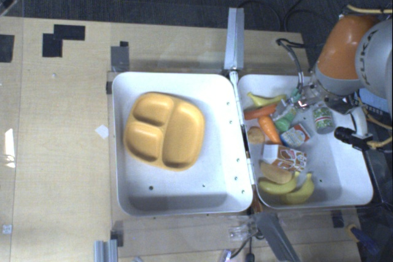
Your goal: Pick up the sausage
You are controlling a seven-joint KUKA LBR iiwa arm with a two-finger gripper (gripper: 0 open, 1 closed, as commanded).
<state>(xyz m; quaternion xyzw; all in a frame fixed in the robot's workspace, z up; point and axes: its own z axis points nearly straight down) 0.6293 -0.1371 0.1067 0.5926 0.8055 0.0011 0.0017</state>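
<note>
**Gripper low over the far side of the right bin's pile**

You see the gripper (299, 99) down in the right bin (344, 184), near its far edge, with the grey arm and its orange band (341, 49) coming in over the bin's far right corner. The tool end is a small, cluttered patch against the items beneath it, so you cannot tell how the gripper is set or whether anything sits in it.

Just beside the gripper, toward the bin's left wall, a yellow banana (265, 98) lies along the far edge. Next to it, a long reddish-orange piece (260, 111) lies slanted against the left wall; it may be the sausage, though you cannot be sure at this size. An orange carrot (269, 128) lies just nearer than that, touching a green-and-white packet (284, 120) right under the gripper. A small green-labelled can (323, 119) stands just to the right of the gripper.

Toward the middle of the bin sits a red-and-white carton (291, 158). At the near edge, a second banana (295, 192) curves around a tan bread roll (276, 173).

In the left bin (135, 193), well apart from all this, a yellow divided tray (165, 130) lies upside down near the centre.
</note>
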